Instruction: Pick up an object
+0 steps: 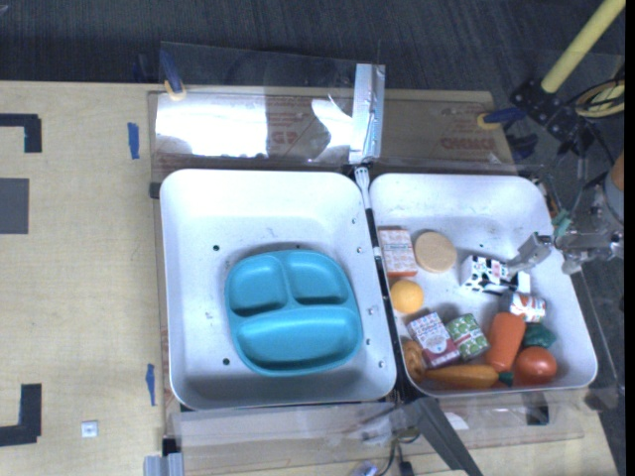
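The right bin [466, 198] holds several toy foods. Among them are a tan round biscuit [435, 251], an orange-and-white carton [397, 251], a black-and-white cow figure [488, 274], an orange ball [406, 296], a maroon box [429, 332], a green box [467, 334], a carrot [506, 337] and a red tomato [536, 366]. My gripper [541, 248] hangs at the bin's right rim, just right of and above the cow figure. I see nothing held in it.
The left bin [198, 216] holds a blue divided plate [293, 310]. A clear plastic sheet [268, 117] lies behind the bins. A yellow pole [590, 33] and cables sit at the upper right. The arm's body [600, 231] overhangs the right bin's edge.
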`<state>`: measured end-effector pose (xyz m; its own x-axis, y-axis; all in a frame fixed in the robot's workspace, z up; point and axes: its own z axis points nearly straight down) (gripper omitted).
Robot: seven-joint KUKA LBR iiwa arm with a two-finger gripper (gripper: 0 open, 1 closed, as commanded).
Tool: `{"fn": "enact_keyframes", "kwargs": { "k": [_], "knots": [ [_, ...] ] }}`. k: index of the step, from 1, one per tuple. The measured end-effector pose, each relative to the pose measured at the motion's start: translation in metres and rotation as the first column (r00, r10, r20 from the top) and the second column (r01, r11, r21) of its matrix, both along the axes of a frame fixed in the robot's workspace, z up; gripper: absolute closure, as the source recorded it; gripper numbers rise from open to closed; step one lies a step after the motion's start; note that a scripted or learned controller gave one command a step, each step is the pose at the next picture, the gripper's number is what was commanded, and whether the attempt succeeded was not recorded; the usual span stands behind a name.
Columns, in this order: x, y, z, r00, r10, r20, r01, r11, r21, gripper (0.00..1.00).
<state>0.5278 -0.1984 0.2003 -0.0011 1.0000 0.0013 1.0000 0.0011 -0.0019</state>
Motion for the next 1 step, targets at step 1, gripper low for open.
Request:
{"fn": "enact_keyframes", "kwargs": {
  "k": [1],
  "knots": [
    [0.0174,0.0375,-0.0731,1.000,0.021,0.006,-0.021,1.000,-0.003,0.00]
  ]
}}
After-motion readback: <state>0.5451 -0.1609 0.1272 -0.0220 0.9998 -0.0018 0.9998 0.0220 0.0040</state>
